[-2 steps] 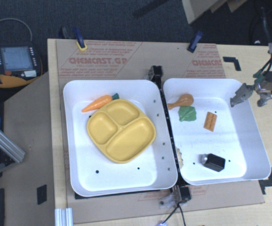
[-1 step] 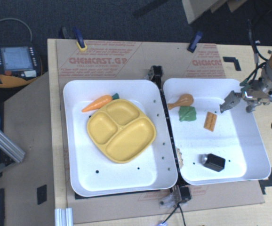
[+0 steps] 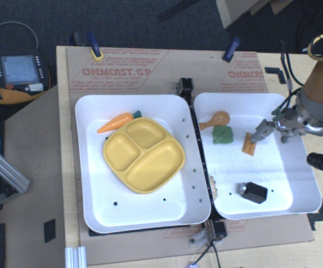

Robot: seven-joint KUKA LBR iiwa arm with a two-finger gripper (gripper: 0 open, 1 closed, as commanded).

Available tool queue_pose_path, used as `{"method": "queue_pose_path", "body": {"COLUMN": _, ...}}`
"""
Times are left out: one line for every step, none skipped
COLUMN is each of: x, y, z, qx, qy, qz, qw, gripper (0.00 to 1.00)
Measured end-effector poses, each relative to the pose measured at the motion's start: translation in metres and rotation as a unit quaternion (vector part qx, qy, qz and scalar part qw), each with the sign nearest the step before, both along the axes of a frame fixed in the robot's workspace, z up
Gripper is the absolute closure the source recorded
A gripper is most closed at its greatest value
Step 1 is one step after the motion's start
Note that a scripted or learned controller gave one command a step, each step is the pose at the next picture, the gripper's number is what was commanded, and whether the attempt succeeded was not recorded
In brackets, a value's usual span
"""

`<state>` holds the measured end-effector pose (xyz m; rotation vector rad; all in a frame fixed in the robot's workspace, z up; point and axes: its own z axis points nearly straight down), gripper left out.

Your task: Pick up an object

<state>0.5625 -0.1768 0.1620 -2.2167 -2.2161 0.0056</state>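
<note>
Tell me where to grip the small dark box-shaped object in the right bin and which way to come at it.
Take the small dark box-shaped object across its short width, at its middle, descending from straight above. It lies flat and slightly angled on the right white bin, with bare floor all around it, so fingers should fit on both long sides. The gripper would probably need turning to match its angle.

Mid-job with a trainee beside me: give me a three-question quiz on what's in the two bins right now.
1. True or false: the carrot lies in the same bin as the yellow divided plate.
2. Which item lies nearest the tool? A) black block B) brown piece C) green piece
3. Fill in: the drumstick lies in the ____ bin as the view shows it.

Key: 1 true; 2 B; 3 right.
</note>
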Motion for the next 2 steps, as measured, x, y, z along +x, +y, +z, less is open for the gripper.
{"method": "queue_pose_path", "body": {"x": 0.009, "y": 0.002, "z": -0.056, "qx": -0.0002, "qy": -0.001, "qz": 0.001, "qw": 1.0, "gripper": 0.0}}
{"method": "queue_pose_path", "body": {"x": 0.01, "y": 0.001, "z": -0.042, "qx": -0.0016, "qy": -0.005, "qz": 0.0, "qw": 1.0, "gripper": 1.0}}
